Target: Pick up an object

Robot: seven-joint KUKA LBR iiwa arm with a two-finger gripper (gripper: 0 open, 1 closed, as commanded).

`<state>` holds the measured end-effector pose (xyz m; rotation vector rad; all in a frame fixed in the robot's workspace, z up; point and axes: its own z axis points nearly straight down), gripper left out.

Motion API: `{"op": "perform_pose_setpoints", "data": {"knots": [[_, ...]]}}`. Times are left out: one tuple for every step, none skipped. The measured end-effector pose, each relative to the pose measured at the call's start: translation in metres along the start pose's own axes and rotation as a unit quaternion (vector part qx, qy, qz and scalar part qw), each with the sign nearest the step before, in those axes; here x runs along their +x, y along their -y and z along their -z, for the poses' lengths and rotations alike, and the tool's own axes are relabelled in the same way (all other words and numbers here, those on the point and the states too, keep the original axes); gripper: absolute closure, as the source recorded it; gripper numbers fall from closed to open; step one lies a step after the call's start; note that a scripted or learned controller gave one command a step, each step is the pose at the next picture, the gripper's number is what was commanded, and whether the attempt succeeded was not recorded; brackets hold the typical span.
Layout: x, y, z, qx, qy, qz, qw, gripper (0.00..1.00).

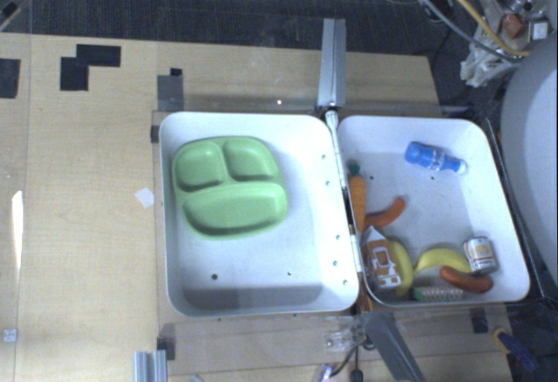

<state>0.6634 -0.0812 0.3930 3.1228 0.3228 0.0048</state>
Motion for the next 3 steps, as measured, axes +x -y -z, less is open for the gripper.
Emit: {"op": "perform_pose_setpoints", "data": {"knots": [[-0.001, 0.022, -0.002, 0.0, 0.0, 0.0, 1.0, 1.0], [-0.002, -0.003, -0.026, 0.0, 0.0, 0.0, 1.0, 1.0], [-0.009, 0.004, 0.0, 0.001, 0.0, 0.001, 1.0, 1.0]]}}
